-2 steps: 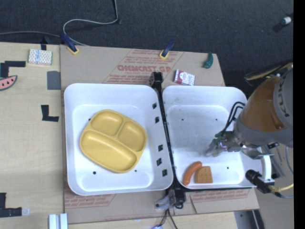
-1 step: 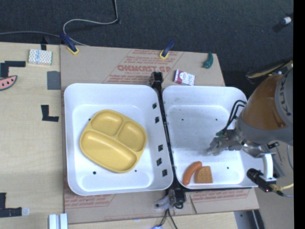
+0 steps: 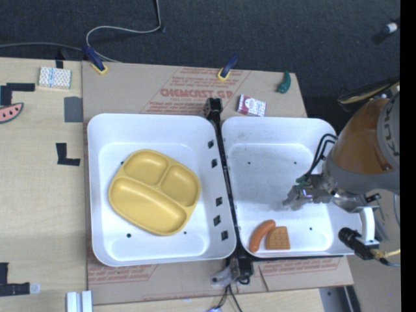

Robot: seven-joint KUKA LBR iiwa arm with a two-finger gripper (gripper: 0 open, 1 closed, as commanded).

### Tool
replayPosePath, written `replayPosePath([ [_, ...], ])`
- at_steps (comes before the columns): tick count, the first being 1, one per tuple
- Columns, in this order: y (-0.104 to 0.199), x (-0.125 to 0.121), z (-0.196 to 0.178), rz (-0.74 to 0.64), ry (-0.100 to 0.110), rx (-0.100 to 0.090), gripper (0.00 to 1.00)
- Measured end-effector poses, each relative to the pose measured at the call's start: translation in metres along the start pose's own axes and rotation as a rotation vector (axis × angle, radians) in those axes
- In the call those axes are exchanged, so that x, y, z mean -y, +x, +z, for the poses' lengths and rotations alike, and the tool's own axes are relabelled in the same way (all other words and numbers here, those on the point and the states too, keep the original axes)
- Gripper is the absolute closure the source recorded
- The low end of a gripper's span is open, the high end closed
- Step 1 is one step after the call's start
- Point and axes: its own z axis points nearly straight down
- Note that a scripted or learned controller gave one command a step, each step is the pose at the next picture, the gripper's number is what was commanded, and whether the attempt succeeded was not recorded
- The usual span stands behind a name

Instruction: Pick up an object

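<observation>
The sausage (image 3: 262, 234) and waffle (image 3: 278, 238) lie touching at six o'clock in the right bin (image 3: 273, 132). The gripper (image 3: 298, 196) hovers just above them toward one o'clock, carrying nothing; whether its fingers are spread I cannot tell. Both look like light, stiff toy food (probably smooth plastic). The sausage seems best pinched across its narrow middle. A yellow tray (image 3: 154, 191) fills the left bin (image 3: 104, 174).

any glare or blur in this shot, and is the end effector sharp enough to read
Camera view: even, soft light, with no strong glare on the white bins; yellow tray and sausage are sharp with faint shadows; the end effector is small and slightly soft, its state unclear.
</observation>
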Motion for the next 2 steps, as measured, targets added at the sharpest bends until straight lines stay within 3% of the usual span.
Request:
replayPosePath([
  [2,0.0024,-0.0012,-0.0182,-0.003,0.0,-0.003,1.0],
])
